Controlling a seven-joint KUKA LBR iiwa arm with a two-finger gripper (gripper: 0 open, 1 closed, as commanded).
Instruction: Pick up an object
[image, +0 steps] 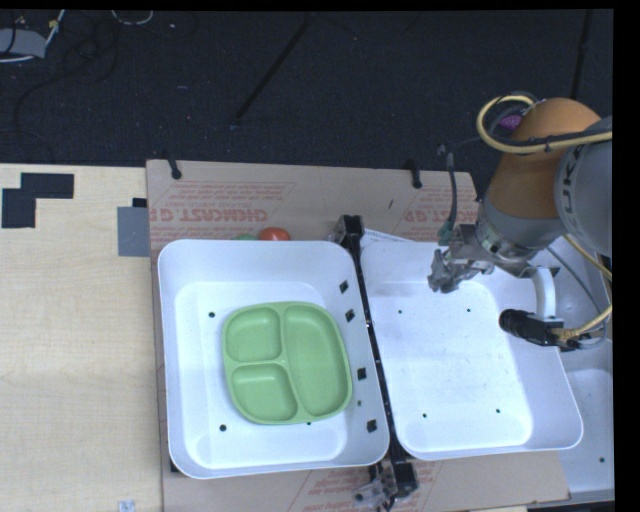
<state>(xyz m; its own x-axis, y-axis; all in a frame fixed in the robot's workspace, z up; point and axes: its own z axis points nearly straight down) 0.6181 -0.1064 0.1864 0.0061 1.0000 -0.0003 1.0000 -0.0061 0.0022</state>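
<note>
Two shallow white bins sit side by side on the worktop (80, 330), on a sheet of brown cardboard (300, 200) printed with red lettering. The left bin (190, 270) holds a light green divided plate (287, 362) with three compartments, lying flat near the middle of the bin floor, a little toward the wall shared with the other bin. Behind the left bin's far rim, a small red-orange object (274, 235) and a trace of green beside it peek out on the cardboard, mostly hidden by the rim. The right bin (470, 400) shows a bare white floor with a few small dark dots. The grey arm (545, 190), with its orange band above the wrist, reaches in from the right and ends in the gripper (447, 273), which hangs over the far part of the right bin, near its back wall and well apart from the green plate. The fingers point down and to the left toward the bin floor; they are small and dark against the white, and whether they are spread or pressed together cannot be told at this size. Nothing shows between them. A black, cable-fed part (527, 326) projects over the right bin's right rim just below the wrist.
</note>
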